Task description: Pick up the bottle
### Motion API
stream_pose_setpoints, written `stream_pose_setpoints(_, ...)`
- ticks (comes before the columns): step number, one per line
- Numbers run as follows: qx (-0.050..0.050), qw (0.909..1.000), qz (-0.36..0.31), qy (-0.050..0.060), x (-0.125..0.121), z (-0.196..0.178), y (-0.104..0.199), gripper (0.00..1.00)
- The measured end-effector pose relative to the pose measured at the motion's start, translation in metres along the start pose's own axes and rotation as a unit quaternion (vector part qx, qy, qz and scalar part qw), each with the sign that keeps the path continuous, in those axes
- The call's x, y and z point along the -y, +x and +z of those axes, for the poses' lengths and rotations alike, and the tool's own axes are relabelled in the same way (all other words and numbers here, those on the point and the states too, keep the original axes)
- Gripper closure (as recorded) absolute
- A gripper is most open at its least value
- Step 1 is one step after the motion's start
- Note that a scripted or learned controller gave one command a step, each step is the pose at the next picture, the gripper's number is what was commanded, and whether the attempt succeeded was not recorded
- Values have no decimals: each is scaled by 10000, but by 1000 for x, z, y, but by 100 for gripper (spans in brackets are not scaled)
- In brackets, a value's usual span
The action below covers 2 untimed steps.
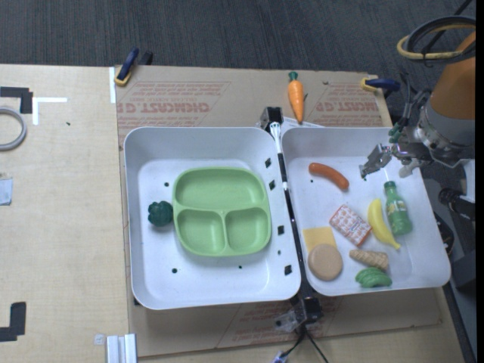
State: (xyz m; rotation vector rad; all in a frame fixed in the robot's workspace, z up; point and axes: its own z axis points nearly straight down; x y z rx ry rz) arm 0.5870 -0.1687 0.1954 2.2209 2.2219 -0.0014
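Though glossy, slim green bottle (395, 209)

Dark carpet floor (227, 13), wooden bench (60, 225)

The scene is lit evenly and brightly from above. Soft, short shadows are cast inside the two white bins (208, 138), whose floors are nearly washed out. Slight softness is seen overall, and the dark carpet (227, 13) at the top is rendered grainy.
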Motion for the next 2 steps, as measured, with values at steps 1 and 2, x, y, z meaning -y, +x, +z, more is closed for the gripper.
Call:
stream_pose_setpoints(1,-32,9998,220,9,10,104,-42,0)
stream_pose_setpoints(2,-5,9997,234,-9,10,93,-44,100)
